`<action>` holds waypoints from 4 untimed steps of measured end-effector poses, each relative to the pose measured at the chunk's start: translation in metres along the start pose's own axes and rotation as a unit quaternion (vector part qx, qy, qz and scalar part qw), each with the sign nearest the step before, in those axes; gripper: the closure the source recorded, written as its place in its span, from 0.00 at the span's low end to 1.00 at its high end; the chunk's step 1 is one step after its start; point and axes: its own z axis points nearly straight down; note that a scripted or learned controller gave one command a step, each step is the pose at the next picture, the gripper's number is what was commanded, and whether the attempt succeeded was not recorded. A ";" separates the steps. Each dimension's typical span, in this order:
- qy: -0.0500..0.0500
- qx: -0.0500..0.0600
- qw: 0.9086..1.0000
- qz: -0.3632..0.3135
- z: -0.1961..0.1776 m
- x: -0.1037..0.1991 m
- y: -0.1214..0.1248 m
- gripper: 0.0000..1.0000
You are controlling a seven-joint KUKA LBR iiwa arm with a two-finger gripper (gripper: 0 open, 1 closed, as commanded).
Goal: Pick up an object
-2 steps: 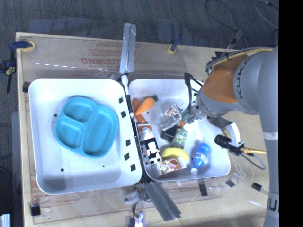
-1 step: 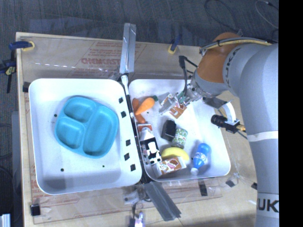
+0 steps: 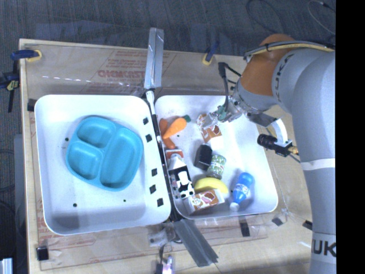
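Note:
The right bin [image 3: 258,135] holds several small objects. An orange carrot [image 3: 174,126] lies at its upper left, with a brown snack packet [image 3: 211,132] beside it. Below these sit a black box [image 3: 203,156], a green patterned can [image 3: 217,166], a yellow banana [image 3: 210,184], a blue bottle [image 3: 242,189] and a black-and-white carton [image 3: 181,179]. My gripper [image 3: 219,116] reaches down into the bin's upper part, right at the top edge of the snack packet. Crinkled clear wrapping shows at its tip.
The left bin [image 3: 51,204] holds a blue divided plate [image 3: 104,152]. A divider with black clips [image 3: 155,153] runs between the bins. A printed snack box [image 3: 206,198] lies at the right bin's front wall. My grey arm [image 3: 308,96] covers the bench's right side.

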 end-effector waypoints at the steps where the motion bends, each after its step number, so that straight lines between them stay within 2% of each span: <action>1: 0.000 0.000 1.000 0.000 0.000 0.000 0.000 0.00; 2: -0.001 -0.001 1.000 -0.002 -0.012 -0.001 0.001 1.00; 3: -0.001 -0.001 1.000 -0.002 -0.011 -0.001 0.001 0.00; 4: 0.016 0.014 0.999 -0.040 0.031 0.011 -0.005 0.00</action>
